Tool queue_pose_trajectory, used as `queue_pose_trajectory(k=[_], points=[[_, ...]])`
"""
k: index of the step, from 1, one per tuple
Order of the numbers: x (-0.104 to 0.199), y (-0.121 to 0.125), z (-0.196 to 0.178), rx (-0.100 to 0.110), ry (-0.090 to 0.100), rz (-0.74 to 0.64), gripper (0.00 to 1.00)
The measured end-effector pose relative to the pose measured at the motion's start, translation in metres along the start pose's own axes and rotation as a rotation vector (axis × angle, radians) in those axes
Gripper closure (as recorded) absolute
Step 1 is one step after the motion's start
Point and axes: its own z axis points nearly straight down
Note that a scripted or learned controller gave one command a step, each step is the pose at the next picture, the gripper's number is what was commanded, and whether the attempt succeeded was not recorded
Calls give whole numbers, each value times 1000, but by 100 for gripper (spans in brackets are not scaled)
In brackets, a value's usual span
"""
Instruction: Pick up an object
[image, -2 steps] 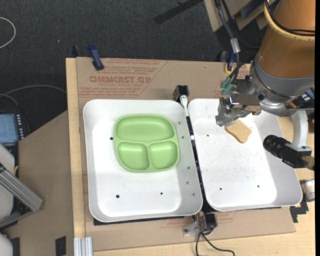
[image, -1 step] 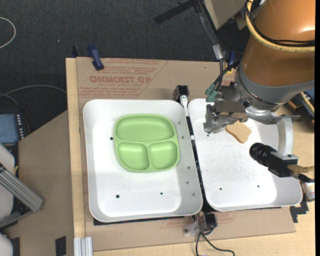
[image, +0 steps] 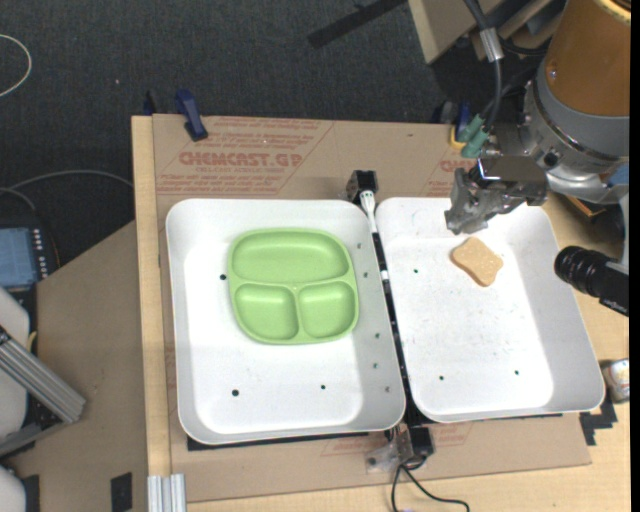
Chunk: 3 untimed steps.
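Nothing is picked up yet. The piece of bread (image: 477, 262), a small tan lump, is seen lying flat on the floor of the right bin (image: 500, 350), near the bin's far end. The claw (image: 468, 222) is seen just above and a little to the left of the bread, very near it, maybe touching its top edge. It cannot be told from this view how the claw is set, and nothing is seen held in it. So the reach looks mostly done, and the grab and the lift are judged to be left.

The grey arm (image: 585, 90) is seen coming in from the top right, with wires hung around it.

In the left bin (image: 200, 380) a green plate (image: 293, 285) with three parts is laid flat, a little toward the far side. The two bins are set side by side, with their edges touching and a black clip (image: 361, 184) at the far end of the seam. Small dark specks are seen on the floor of the right bin.

Both bins are set on a brown cardboard sheet (image: 250, 150) with red letters printed on it. A blue clip (image: 190, 113) is fixed at its far left edge. Dark carpet (image: 200, 50) is seen behind the bench, and a black round thing (image: 595, 275) is seen poking in at the right.
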Motion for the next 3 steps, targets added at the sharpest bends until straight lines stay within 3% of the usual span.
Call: queue_pose_trajectory(k=[1,2,3], points=[[-7,-1,48,15,-2,3,100],[55,-2,58,15,0,-7,100],[37,-1,60,12,-1,2,100]])
